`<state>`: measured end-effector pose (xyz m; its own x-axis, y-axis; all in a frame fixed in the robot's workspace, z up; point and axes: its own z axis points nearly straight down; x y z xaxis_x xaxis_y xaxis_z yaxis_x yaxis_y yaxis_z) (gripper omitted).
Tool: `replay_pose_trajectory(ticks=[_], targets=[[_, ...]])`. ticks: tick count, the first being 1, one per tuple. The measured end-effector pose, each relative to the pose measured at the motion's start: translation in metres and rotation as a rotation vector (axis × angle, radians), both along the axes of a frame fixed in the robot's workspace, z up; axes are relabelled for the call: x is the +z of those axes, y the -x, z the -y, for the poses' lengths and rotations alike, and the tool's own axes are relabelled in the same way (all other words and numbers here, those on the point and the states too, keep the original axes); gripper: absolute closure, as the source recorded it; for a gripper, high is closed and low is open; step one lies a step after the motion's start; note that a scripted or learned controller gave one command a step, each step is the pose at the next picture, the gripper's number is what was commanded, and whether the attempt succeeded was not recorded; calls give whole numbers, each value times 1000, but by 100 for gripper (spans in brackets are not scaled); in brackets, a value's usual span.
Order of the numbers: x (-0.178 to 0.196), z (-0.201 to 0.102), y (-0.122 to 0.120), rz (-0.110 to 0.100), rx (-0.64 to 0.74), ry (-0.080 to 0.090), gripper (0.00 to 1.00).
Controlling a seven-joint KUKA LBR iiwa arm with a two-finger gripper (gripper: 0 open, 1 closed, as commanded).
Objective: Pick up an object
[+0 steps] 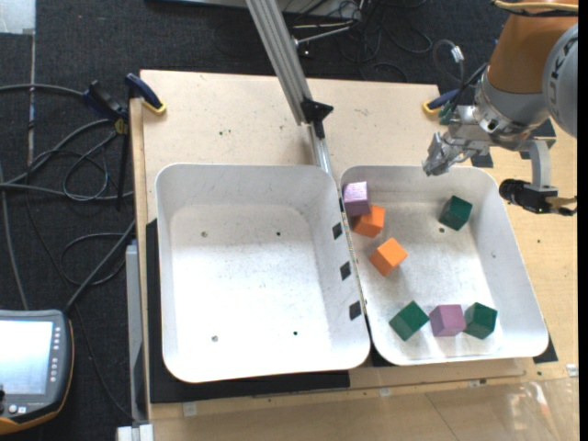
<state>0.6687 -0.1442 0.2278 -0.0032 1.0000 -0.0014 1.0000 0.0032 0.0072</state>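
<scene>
Bench [239, 118]: pale board surface carrying two shallow white bins side by side, with clamps at its far corners. Left bin [175, 246]: the larger-looking tray, floor speckled with dark marks. Right bin [514, 274]: holds all seven cubes. Arm [537, 49]: grey with an orange band above the wrist, entering from the right and reaching toward the far edge of the right bin. Gripper [437, 162]: positioned over the far rim of the right bin, nothing seen between its tips; whether it is open or closed cannot be told from this angle. Cubes, far to near: a purple cube [356, 193] sits by the wall shared by the two bins, touching an orange cube [370, 220] just in front of it; a green cube [455, 212] lies apart toward the right side, nearest the gripper; a second orange cube [389, 255] lies mid-bin; along the near edge stand a green cube [409, 321], a purple cube [447, 320] and another green cube [480, 320] in a row, the last two touching
</scene>
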Motion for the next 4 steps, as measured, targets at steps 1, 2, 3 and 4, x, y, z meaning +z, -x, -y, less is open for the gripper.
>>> replay_pose_trajectory(ticks=[1,2,3,4], targets=[[35,0,-1,-1,0,0,100],[40,-42,30,-7,3,-2,100],[39,-95,62,-8,5,-3,100],[32,-140,79,-10,4,-3,100]])
